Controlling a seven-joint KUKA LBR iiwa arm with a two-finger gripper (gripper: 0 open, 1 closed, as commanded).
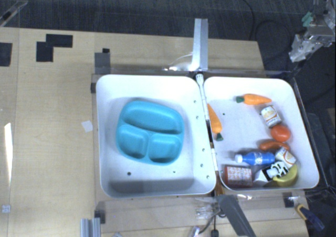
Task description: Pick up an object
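Note:
My gripper (303, 48) hangs at the upper right, beyond the far right corner of the right bin (302, 120) and above the dark floor, with nothing seen in it. Inside that bin an orange carrot (253, 99) lies near the far wall. A second carrot (214, 120) rests against the left wall. A small labelled jar (269, 115), an orange-red round fruit (281, 133), a blue bottle (257, 158), a brown box (239, 174) and a black-and-white item (275, 169) on a yellow one (287, 177) crowd the near right part.
The left bin (110, 178) holds a blue divided tray (149, 131). A metal post (200, 42) rises behind the seam between the two bins. Cables trail over the dark floor at the back.

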